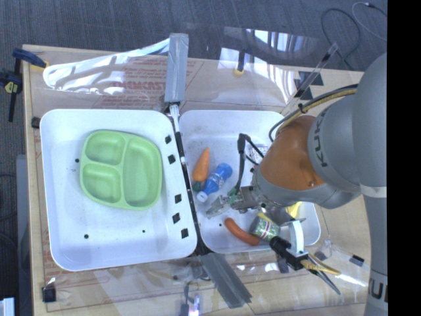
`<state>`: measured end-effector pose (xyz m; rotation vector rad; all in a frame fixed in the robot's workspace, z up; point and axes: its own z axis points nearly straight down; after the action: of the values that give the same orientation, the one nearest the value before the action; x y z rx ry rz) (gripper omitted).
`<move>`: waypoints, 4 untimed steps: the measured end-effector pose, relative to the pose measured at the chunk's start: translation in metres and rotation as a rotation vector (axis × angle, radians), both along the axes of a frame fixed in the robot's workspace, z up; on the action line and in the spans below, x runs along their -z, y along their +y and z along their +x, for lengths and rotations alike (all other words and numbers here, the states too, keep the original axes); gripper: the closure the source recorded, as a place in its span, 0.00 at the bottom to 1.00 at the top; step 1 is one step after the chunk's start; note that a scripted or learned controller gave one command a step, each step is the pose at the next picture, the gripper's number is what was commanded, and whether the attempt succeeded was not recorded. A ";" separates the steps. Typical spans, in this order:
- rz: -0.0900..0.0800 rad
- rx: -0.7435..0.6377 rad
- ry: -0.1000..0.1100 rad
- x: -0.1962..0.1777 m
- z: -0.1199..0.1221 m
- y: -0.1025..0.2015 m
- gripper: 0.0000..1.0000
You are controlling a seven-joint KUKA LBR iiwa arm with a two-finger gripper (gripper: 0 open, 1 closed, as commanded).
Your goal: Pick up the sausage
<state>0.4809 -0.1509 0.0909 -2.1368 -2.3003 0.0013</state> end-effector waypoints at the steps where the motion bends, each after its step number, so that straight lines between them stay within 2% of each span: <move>1: -0.001 0.020 -0.003 -0.001 -0.004 -0.060 0.00; 2: -0.002 0.012 -0.003 -0.011 -0.003 -0.060 1.00; 3: -0.002 0.012 -0.004 -0.011 -0.003 -0.059 0.00; 4: -0.001 -0.135 -0.002 -0.048 -0.001 -0.056 0.00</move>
<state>0.4801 -0.2070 0.1394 -1.9780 -2.4405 0.0006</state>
